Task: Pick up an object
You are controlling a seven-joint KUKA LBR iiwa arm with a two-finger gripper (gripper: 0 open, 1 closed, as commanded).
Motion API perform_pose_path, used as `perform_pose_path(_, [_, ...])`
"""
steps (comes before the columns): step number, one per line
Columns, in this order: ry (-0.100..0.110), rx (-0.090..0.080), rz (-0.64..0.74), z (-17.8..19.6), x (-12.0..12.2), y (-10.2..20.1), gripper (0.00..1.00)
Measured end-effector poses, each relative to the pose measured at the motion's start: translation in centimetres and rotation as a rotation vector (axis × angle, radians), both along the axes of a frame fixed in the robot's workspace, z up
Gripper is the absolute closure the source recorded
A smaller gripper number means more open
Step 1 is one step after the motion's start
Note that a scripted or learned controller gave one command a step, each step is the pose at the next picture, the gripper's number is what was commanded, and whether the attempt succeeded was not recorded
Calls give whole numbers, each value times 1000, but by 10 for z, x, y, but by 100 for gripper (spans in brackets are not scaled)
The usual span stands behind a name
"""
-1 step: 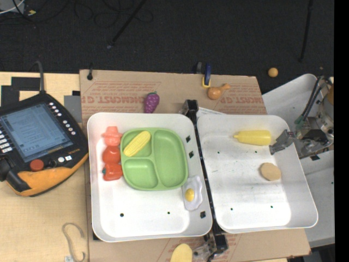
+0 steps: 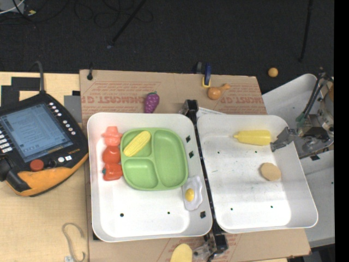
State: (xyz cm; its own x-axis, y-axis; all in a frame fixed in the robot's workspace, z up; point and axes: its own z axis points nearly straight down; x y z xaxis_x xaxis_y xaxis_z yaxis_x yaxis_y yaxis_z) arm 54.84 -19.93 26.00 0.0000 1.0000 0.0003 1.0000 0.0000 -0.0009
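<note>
The right bin holds a long yellow toy near its far side and a tan, potato-like lump toward its right wall. My gripper hangs over the bin's right rim, just right of the yellow toy and above the tan lump, touching neither. In the left bin sits a green divided plate carrying a yellow corn cob. A red and orange toy stands left of the plate. A fried-egg toy lies at the bin's right wall.
On the cardboard behind the bins lie purple grapes, an orange gourd and a blue-yellow clamp. A teach pendant rests on the bench at left. A yellow lemon sits below the bins.
</note>
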Motion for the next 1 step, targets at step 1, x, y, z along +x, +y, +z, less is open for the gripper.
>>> perform_pose_path(1, [7, 2, 1, -59, -8, -4, 0])
